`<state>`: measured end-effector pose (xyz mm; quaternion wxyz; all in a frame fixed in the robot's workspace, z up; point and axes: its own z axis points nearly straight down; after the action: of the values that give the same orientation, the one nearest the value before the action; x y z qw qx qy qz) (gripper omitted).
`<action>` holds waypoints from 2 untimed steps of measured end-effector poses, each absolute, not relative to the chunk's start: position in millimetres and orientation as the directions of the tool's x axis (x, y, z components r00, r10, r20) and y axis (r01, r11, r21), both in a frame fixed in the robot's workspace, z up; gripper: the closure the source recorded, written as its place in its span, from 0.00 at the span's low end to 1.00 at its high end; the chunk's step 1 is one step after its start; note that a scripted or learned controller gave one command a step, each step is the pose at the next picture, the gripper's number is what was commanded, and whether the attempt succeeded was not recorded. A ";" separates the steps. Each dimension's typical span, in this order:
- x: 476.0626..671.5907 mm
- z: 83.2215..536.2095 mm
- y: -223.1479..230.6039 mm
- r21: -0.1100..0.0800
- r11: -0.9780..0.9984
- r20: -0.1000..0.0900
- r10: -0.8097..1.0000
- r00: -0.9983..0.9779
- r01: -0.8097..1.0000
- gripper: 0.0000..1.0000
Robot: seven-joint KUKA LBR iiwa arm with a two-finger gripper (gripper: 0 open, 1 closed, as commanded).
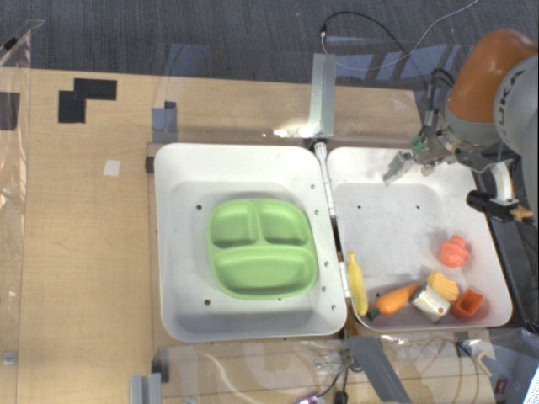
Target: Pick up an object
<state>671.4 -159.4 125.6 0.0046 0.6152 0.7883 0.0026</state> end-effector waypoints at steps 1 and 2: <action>648.0 165.5 -152.0 0.007 0.357 -0.004 0.934 -0.357 0.934 0.00; 650.2 132.8 -161.6 0.007 0.497 -0.005 0.868 -0.497 0.868 0.00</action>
<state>650.2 -161.6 132.8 0.0039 0.5015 0.8651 0.0018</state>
